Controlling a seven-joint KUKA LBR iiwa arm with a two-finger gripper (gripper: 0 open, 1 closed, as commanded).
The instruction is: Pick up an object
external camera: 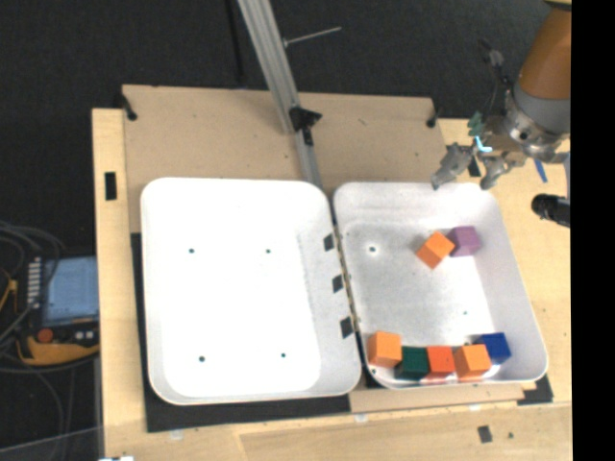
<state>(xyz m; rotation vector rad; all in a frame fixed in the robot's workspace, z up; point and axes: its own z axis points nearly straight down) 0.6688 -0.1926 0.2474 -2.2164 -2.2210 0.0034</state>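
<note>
Tabletop (384, 113) carries two bins. Right bin (423, 301) holds all blocks — five bunched along near wall, orange block (435, 249) touching purple block (465, 240) mid-bin. My gripper (468, 168) hovers over far rim, fingers spread, nothing between — staged for descent, I judge.

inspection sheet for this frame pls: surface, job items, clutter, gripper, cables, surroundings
Surface: tan bench bearing two shallow white bins, left bin and right bin, side by side.
Job's things: all in the right bin. Orange block touching purple block near the middle. Along the near wall a row: orange block, green block, two more orange blocks, blue block.
Clutter: nothing seen.
Grippers: gripper hangs over the right bin's far rim, nothing between its fingers.
Cables: dark cables left of the bench, beside a blue device.
Surroundings: dark floor; slanted metal rail crossing the bench's far edge.
</note>
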